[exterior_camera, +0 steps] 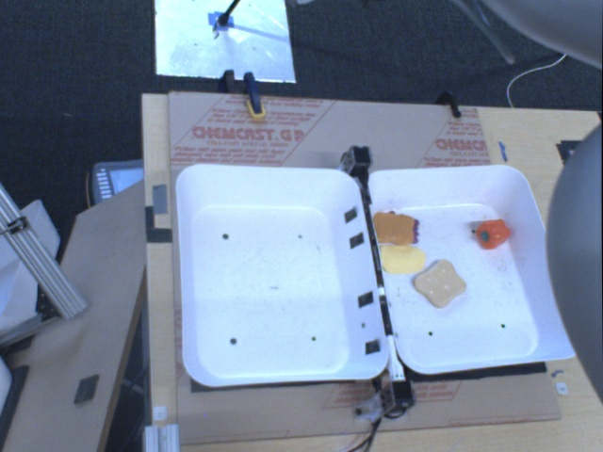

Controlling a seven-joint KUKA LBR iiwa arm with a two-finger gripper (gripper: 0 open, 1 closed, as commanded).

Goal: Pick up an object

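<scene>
The right bin [528, 205] has four small things in it. A tan toy toast slice [439, 283] lies flat near the middle of that bin, turned a bit so its corners point like a diamond. Just above it, and touching or almost touching it, is a flat pale yellow piece [402, 260]. This yellow piece is longer from side to side than up and down. Above the yellow piece sits an orange-brown toy [395, 228] with a bit of purple on its right edge. It lies close to the wall where the two bins meet, and its long side also runs left to right. A small red-orange toy [491, 234] with a dark spot on it lies well apart from the other three, nearer the right wall of the bin. I cannot tell which way it points.

The three toys on the left of this bin are bunched up near the middle wall, so that wall and the neighbors crowd each one. The red-orange toy has open floor all around it.

The left bin [198, 347] sits just beside the right one, joined by black clips [366, 299] along the middle.

A big blurry grey arm [577, 243] covers the right edge. I cannot tell what its grabbing end is doing.
</scene>
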